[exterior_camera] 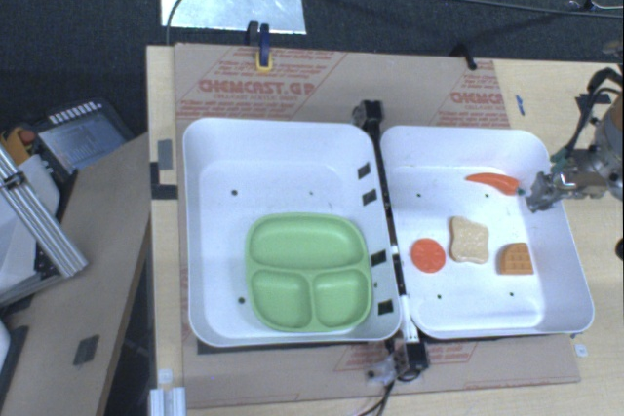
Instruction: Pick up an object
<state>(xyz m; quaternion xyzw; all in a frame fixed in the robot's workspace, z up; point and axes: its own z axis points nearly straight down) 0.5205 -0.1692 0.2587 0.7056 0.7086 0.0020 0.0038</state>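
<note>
The green divided plate [309, 271] sits in the left bin [210, 209]. My gripper [542, 189] hovers beside the orange carrot [494, 181]; I cannot tell its grip.

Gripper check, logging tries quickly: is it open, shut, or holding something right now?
Gripper: cannot be told; it sits at the right bin's right edge, just beside the orange carrot piece.

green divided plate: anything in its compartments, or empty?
Empty. The green divided plate in the left bin shows three bare compartments.

My gripper [538, 191] reaches in from the right, held low, with my wrist stretched out behind it.
</note>
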